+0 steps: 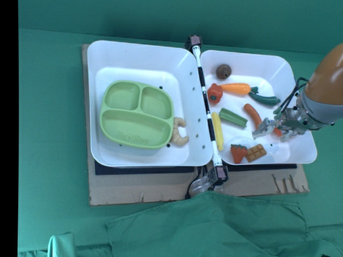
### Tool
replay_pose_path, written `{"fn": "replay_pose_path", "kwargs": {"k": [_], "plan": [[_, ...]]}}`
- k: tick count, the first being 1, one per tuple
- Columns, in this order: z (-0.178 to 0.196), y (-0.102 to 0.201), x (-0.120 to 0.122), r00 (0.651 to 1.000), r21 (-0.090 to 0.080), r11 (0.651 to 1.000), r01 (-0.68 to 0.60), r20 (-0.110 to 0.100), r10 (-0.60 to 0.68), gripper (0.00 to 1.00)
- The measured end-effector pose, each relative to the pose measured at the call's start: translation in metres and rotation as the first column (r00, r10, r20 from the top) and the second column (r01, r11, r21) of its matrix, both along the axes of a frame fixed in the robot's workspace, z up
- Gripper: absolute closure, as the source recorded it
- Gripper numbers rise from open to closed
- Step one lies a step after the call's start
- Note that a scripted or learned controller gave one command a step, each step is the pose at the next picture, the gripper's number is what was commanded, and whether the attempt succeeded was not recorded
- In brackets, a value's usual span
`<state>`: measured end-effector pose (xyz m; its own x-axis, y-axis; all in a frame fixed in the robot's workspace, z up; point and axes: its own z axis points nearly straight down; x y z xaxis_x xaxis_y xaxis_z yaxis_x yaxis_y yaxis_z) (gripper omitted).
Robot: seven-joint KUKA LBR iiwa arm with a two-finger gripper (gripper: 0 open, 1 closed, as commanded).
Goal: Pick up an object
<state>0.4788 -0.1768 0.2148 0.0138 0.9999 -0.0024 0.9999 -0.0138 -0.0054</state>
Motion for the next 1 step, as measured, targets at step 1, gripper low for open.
{"fn": "replay_pose_path", "kwargs": {"k": [1], "plan": [[0.0152, 0.0033, 0.0048, 1.000, -0.003, 1.000, -0.006, 0.014, 0.006, 1.00]]}}
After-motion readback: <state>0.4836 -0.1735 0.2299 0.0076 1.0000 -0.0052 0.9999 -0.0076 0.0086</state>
